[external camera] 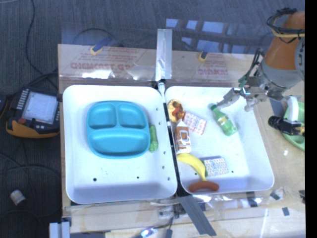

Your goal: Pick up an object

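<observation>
Two bins sit side by side at frame centre, touching along a shared middle wall. The left bin (79, 182) holds a divided tray (118, 128) in its upper middle, with a pod-shaped item (153, 138) just beside the tray's right edge. In the right bin (257, 152), a bottle (223, 120) lies tilted in the upper middle. Along that bin's left wall, from top to bottom, lie a snack item (174, 109), a packet (194, 123), a carton (182, 139), a banana (192, 163) and a sausage (203, 186). A pouch (216, 166) rests right of the banana. The gripper (239, 93) hangs above the bin's upper right, near the bottle.
</observation>
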Tool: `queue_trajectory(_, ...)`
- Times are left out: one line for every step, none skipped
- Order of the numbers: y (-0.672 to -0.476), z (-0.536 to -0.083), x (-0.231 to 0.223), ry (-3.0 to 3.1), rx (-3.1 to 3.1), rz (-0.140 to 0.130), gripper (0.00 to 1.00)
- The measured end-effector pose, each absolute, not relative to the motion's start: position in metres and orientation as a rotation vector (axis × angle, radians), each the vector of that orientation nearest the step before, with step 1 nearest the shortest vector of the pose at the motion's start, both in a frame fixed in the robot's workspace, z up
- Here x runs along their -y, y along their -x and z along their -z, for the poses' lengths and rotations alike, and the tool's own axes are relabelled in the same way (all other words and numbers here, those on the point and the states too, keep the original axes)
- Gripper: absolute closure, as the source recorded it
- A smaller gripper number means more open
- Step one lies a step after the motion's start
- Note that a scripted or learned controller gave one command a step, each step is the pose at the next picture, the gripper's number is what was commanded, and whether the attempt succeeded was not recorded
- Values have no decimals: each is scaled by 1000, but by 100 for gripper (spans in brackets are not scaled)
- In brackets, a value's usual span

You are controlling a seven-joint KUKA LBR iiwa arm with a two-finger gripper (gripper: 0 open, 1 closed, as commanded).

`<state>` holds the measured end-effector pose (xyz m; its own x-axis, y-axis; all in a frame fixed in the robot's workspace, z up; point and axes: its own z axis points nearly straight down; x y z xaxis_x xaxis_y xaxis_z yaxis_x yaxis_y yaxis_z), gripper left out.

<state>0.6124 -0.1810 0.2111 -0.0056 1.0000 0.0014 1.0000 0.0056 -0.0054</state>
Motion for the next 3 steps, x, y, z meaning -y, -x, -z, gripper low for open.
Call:
queue_trajectory(-650, -96, 201, 2173, 2265, -4, 0)
queue_trajectory(-650, -101, 201, 2166, 2269, -13, 100)
queue_trajectory(-664, -178, 167, 2202, 2238, -5, 100)
